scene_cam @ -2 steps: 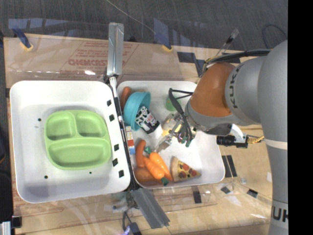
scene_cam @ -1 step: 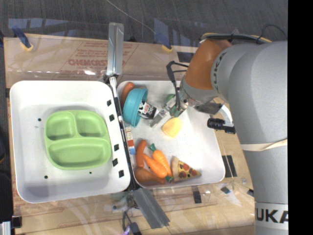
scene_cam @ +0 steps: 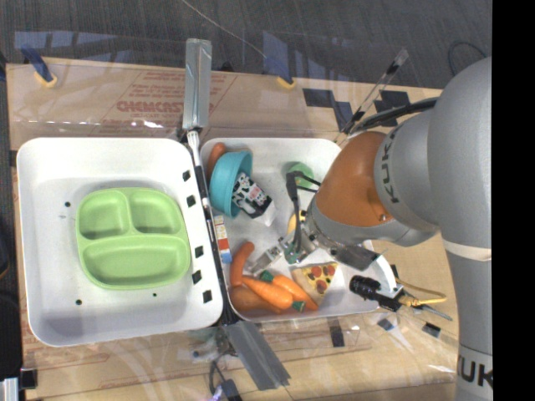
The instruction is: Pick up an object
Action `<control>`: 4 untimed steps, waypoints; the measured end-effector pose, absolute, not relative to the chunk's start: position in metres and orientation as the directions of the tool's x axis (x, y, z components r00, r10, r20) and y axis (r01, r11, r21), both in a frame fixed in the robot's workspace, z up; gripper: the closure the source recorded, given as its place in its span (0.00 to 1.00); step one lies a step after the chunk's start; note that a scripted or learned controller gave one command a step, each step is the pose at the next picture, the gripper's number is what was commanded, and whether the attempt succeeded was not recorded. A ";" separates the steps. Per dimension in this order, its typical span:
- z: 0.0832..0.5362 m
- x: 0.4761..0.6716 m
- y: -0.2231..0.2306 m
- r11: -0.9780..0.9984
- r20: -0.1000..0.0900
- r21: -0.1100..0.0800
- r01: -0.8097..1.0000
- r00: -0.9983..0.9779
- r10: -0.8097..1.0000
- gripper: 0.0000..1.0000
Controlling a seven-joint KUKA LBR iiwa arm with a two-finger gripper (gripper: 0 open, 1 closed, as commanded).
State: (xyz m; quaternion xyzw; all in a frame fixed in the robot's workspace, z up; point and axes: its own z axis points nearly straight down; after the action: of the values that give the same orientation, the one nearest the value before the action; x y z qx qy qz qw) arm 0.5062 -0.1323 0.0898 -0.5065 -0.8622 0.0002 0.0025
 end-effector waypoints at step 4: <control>0.229 0.523 -0.016 -0.081 -0.002 -0.006 0.997 0.081 0.997 1.00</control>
State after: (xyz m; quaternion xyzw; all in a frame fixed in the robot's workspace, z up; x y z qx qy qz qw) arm 0.5232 -0.0158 0.2289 -0.7351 -0.6780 0.0027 0.0016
